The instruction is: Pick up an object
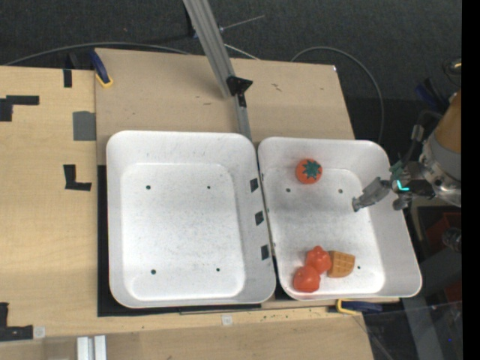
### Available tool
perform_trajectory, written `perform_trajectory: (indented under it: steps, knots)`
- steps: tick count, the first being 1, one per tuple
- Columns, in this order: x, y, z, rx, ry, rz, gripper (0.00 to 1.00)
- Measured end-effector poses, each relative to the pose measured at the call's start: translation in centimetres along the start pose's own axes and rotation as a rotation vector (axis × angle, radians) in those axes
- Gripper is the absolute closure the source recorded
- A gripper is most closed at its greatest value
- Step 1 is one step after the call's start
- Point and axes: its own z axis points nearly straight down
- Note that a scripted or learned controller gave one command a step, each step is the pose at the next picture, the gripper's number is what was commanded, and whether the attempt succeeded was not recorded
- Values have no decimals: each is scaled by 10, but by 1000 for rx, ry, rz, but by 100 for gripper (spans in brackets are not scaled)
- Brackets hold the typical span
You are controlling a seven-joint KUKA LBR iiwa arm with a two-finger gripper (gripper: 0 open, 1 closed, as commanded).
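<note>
An orange-red tomato-like toy with a green top [308, 171] lies near the far side of the right bin [390, 235]. At the near side of that bin sit two red lumpy toys [311, 268] touching each other, with an orange waffle-like piece [341, 264] right beside them. My gripper [373, 193] hangs over the right edge of the right bin, well apart from all the toys. One grey finger points down-left into the bin, and nothing shows between the fingers.
The left bin [184, 216] sits beside the right one. A grey metal pole [214, 40] slants in from the top to the gap between the bins. The wooden bench [45, 201] stretches to the left, with black tape marks on it.
</note>
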Motion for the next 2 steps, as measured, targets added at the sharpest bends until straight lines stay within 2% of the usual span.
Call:
perform_trajectory:
  steps: [1,2]
  knots:
    - [0,1,-2,-4,-1,-2,0]
    - [4,0,42,0,-1,0,0]
